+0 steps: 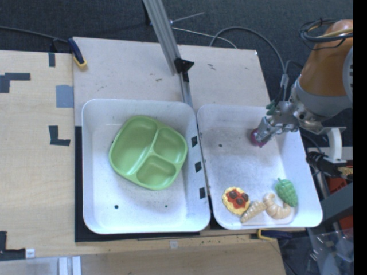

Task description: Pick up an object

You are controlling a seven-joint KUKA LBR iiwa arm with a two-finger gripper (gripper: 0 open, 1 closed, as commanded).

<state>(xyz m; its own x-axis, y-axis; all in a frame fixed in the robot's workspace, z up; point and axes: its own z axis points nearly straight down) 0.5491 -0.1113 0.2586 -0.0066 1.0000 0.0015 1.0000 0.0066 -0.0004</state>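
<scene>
My gripper [262, 135] hangs low over the far right part of the right bin [241, 159]. A small dark pink object [255, 137] sits right at its tip, partly hidden by it, and I cannot tell whether it is held. At the bin's near edge lie a toy pizza slice [235, 200], a tan croissant-like piece [269, 207] and a green leafy toy [287, 192].
The left bin [97, 205] holds a green divided plate [148, 152]. A metal pole [163, 30] slants in from the top down to the seam between the bins. Cables and the arm's body crowd the right side beyond the right bin.
</scene>
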